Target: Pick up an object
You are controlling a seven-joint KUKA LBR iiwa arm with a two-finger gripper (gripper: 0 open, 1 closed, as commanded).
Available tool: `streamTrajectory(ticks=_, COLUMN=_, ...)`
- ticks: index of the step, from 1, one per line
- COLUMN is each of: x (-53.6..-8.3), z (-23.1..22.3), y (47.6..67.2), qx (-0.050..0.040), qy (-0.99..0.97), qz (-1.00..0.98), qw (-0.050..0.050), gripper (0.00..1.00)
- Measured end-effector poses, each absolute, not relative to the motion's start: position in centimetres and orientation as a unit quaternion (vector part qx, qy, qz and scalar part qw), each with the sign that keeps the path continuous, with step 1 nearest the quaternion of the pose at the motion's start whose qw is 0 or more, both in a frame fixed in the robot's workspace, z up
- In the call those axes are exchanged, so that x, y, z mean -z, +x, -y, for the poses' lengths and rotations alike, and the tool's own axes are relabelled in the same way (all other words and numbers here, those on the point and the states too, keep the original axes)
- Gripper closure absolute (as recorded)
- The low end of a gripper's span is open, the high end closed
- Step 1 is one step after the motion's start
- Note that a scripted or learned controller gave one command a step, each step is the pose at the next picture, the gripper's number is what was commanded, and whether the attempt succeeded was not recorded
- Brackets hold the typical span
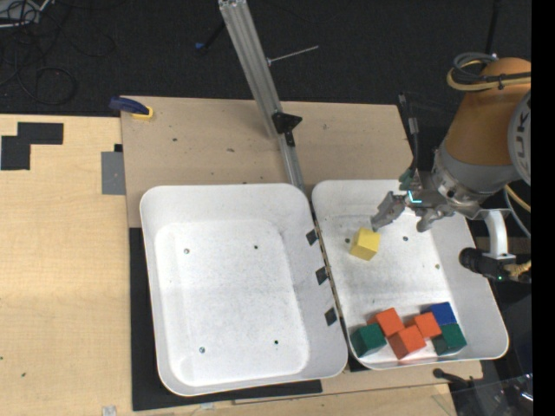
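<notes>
**Visitor:** What is sitting closest to the camera in your bin?

**Arm:** A huddle of blocks is lying at the near edge of the right bin (473,341): 3 orange blocks (408,332), 2 green blocks (368,340) and 1 blue block (443,313), all touching or nearly so. I judge that packing is leaving my fingers little room to slip between them.

**Visitor:** So which one are you going for?

**Arm:** The yellow cube (365,244), I reckon. It is sitting alone farther back, near the bin's middle toward the left wall, tilted on a corner, with bare floor all round. It is looking small, plain and matte.

**Visitor:** And your claw?

**Arm:** My gripper (406,212) is hanging just beyond the cube, up and to its right, fingers spread and pinching nothing. The left bin (173,206) is lying alongside.
</notes>
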State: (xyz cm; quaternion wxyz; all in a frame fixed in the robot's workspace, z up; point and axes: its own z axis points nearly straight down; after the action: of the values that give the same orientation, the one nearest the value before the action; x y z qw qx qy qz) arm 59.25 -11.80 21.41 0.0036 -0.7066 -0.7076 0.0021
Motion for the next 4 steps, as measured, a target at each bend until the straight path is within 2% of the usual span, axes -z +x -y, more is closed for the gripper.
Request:
streamTrajectory(ticks=1, x=-21.7, z=11.9, y=59.3, qx=-0.0007, qy=-0.707, qz=0.707, qw=0.001, gripper=0.00)
streamTrajectory(ticks=2, x=-15.2, z=11.8, y=59.1, qx=-0.0029, qy=-0.707, qz=0.707, qw=0.004, gripper=0.00)
streamTrajectory(ticks=3, x=-10.4, z=12.0, y=59.6, qx=-0.0025, qy=-0.708, qz=0.706, qw=0.004, gripper=0.00)
streamTrajectory(ticks=4, x=-9.3, z=11.8, y=59.8, qx=0.0015, qy=-0.708, qz=0.706, qw=0.000, gripper=0.00)
